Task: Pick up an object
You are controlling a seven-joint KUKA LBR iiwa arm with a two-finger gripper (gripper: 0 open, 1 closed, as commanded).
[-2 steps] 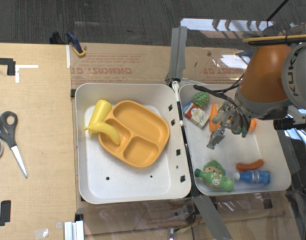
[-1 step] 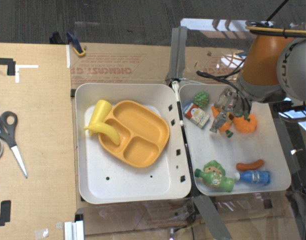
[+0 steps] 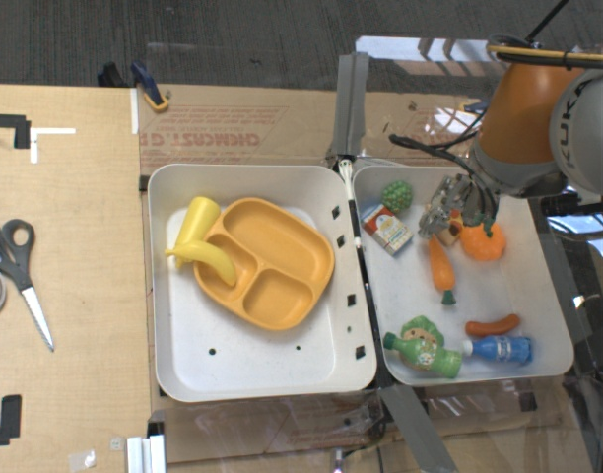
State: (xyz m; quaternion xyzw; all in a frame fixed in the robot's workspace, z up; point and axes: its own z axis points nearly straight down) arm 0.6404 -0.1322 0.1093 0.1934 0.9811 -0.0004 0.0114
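the claw (image 3: 449, 215) hangs beside the orange fruit (image 3: 484, 241); its grip state i cannot tell; centre over one object before lowering.

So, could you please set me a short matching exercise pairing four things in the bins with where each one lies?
Things:
1. banana
2. green ball
3. blue bottle
4. orange fruit

Places:
A. near front edge of the right bin, beside the green toy
B. left bin, on the left edge of the yellow tray
C. right bin, next to the gripper
D. far part of the right bin, near the divider, behind the small carton

Pairs: 1-B, 2-D, 3-A, 4-C
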